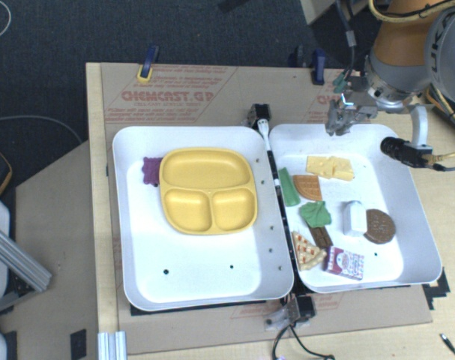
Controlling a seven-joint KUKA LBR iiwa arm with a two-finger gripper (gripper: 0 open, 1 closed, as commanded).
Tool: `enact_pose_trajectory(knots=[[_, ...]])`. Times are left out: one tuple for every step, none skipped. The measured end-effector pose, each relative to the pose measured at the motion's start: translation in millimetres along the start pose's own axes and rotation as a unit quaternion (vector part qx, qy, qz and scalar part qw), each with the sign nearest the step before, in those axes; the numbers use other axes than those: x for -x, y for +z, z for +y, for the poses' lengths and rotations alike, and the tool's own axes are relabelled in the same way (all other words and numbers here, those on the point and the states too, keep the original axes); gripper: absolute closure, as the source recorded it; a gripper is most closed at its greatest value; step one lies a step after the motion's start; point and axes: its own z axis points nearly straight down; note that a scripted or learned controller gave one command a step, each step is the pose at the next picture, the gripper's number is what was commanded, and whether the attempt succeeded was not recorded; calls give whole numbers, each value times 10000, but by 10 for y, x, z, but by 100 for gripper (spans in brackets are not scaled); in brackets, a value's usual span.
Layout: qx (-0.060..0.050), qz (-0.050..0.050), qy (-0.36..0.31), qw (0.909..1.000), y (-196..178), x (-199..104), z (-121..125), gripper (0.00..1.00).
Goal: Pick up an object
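— What surrounds the bench?
— Dark blue-grey carpet, a white cable at ten o'clock.
— Anything else?
— Aluminium framing at eight o'clock.

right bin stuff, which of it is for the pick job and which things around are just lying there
For the job:
- end effector, above the right bin's far edge
- cheese slices
- brown round cookie
- waffle piece
- green leaf piece

Just lying about:
- yellow divided tray in the left bin
- purple item beside the tray
- yellow clamp
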Motion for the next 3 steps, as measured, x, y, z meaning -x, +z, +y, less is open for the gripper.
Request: enact_pose_trajectory(knots=[[1, 5, -6, 10000, 19, -513, -156, 100], [38, -10, 10, 10000, -181, -606, -116, 100], [-5, -10, 22, 10000, 42, -595, -113, 100]])
